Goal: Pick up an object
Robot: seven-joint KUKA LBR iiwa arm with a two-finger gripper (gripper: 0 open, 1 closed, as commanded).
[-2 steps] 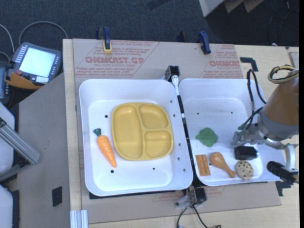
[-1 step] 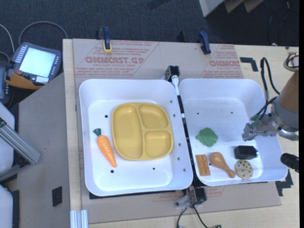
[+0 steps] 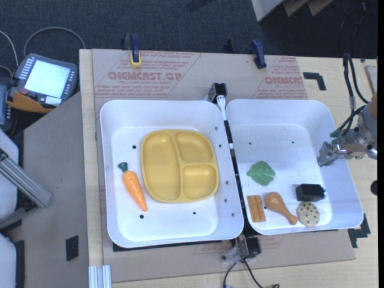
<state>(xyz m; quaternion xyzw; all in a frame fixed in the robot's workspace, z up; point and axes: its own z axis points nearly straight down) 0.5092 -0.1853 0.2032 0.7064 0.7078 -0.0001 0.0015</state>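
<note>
The right bin (image 3: 282,131) holds a green leaf (image 3: 261,173), a black block (image 3: 310,192), a brown drumstick (image 3: 281,207), a speckled cookie (image 3: 308,213) and an orange wafer (image 3: 255,208), all near its front. In the left bin (image 3: 120,125) lie an orange carrot (image 3: 133,188) and a yellow divided plate (image 3: 179,165). My gripper (image 3: 329,153) hangs at the right bin's right wall, above and right of the black block, with nothing seen in it.
A teach pendant (image 3: 43,80) lies off the bench at the far left. Blue clamps (image 3: 135,47) grip the back edge of the cardboard base. Cables (image 3: 354,83) hang at the right near the arm.
</note>
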